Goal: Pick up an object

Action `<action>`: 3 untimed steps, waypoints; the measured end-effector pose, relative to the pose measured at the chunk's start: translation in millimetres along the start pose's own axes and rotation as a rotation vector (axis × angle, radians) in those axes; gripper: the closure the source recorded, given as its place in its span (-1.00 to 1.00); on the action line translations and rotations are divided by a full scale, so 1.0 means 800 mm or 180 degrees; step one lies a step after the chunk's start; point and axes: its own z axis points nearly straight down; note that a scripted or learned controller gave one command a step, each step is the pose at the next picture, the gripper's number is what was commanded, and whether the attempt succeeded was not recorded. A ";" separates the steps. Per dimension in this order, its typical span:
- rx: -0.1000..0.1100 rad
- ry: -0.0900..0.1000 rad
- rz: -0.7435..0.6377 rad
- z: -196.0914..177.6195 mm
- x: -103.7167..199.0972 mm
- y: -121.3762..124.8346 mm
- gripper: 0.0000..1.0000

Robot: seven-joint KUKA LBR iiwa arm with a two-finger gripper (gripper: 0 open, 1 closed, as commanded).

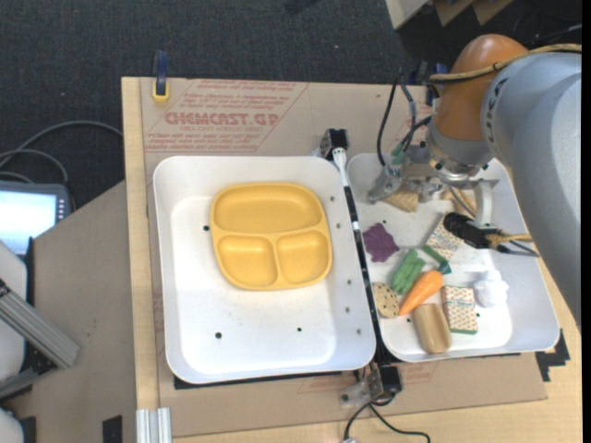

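The grey arm [540, 127] looms over the right bin [526, 335]; its gripper [420, 185] sits at that bin's far left corner over a tan object [404, 199], grip impossible to judge. The left bin [185, 247] holds a yellow divided plate [271, 234]. Toward the right bin's near edge lie a bread roll [430, 327], carrot [422, 289], green piece [406, 270] and purple piece [379, 241].

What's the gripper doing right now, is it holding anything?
Gripper: low over the far end of the right bin; grip state cannot be told.
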 end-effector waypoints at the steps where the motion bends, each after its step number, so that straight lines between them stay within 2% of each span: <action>1: 0.0010 -0.0015 0.0018 -0.019 -0.009 -0.002 1.00; 2: -0.0030 -0.0006 0.0010 -0.140 0.056 -0.073 1.00; 3: -0.0018 -0.0012 0.0022 -0.132 0.052 -0.071 -1.00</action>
